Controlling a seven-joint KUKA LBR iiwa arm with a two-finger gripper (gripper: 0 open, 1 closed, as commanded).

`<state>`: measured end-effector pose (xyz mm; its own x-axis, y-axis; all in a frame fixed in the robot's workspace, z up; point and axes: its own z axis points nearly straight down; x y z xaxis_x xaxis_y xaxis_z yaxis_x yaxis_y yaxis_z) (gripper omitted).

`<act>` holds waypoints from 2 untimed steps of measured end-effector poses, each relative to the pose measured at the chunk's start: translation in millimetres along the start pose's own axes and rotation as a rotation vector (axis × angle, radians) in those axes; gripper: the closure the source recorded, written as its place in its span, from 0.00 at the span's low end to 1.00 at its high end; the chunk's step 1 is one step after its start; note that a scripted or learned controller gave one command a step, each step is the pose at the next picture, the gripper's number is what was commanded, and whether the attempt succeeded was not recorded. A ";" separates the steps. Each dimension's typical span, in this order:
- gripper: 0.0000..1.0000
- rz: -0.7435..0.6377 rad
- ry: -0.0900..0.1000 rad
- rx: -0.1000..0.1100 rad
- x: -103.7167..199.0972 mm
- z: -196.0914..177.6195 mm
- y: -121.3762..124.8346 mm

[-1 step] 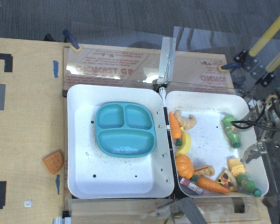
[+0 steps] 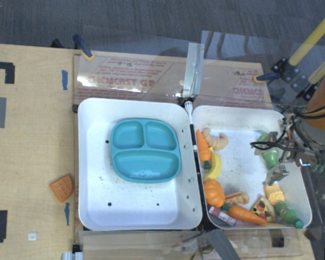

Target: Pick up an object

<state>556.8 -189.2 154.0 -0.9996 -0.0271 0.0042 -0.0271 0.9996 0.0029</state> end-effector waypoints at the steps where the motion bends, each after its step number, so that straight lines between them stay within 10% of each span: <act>1: 0.00 0.044 -0.015 0.005 -27.6 64.4 -10.9; 2: 0.00 0.017 -0.013 0.008 66.6 64.9 -35.5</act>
<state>491.0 -226.3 89.2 -0.9999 -0.0100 -0.0089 -0.0099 0.9999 -0.0048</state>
